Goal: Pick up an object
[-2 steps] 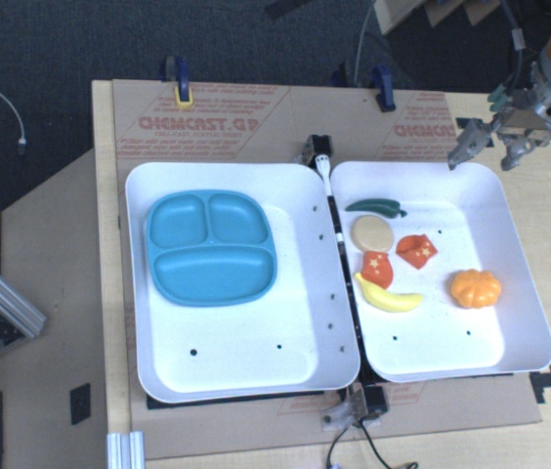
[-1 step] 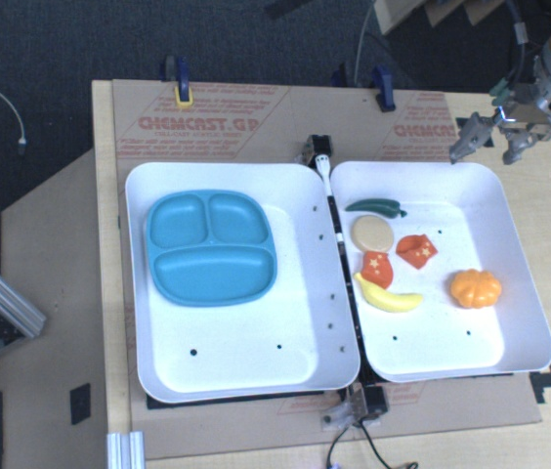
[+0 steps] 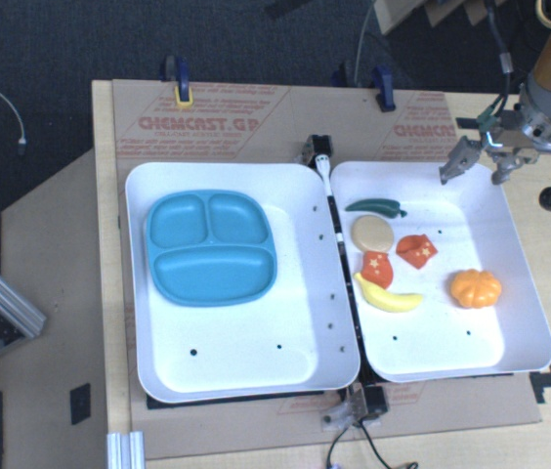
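Jaws [image 3: 477, 164] stand apart and bare, above the right bin's [image 3: 520, 262] far rim. Nearest that rim lies a green pepper [image 3: 375, 206]; farther from it a bun [image 3: 372, 233], two red pieces, a banana [image 3: 389, 300] and a pumpkin [image 3: 476, 288] (all likely light, stiff, slick plastic). Gripping the pumpkin across its middle seems easiest. Its surface has open room around the pumpkin.

The two bins [image 3: 256, 360] look like smooth, glossy white plastic. In the left one, the blue plate [image 3: 212, 247] is matt plastic. Right of it, the toy pumpkin [image 3: 475, 287], banana [image 3: 389, 299] and green pepper [image 3: 376, 206] look like smooth plastic. Under the bins lies brown cardboard [image 3: 207, 115], matt and printed.
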Controlling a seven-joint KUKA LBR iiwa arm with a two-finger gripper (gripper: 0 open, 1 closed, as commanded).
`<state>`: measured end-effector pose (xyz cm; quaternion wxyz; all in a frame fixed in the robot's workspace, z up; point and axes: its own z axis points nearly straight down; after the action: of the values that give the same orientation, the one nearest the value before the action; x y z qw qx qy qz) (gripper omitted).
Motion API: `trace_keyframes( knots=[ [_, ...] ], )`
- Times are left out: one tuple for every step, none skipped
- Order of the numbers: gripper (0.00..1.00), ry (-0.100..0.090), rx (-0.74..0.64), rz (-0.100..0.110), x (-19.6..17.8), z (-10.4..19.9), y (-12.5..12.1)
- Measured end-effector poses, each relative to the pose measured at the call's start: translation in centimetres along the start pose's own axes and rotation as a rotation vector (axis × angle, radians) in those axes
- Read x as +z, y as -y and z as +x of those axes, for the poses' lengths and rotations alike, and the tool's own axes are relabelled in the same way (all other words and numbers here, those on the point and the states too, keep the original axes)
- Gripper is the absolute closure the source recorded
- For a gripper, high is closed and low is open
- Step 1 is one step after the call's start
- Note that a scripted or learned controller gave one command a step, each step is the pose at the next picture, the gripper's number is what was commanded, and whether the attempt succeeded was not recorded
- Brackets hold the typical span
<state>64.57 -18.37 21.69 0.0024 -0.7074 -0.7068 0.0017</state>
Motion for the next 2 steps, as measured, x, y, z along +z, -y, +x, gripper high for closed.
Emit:
trace_keyframes(
  knots=[
    [0.0, -0.001, -0.001, 0.001, 4.4, 0.4, 0.1],
    [0.0, -0.002, -0.002, 0.003, 10.7, 1.0, 0.2]
  ],
)
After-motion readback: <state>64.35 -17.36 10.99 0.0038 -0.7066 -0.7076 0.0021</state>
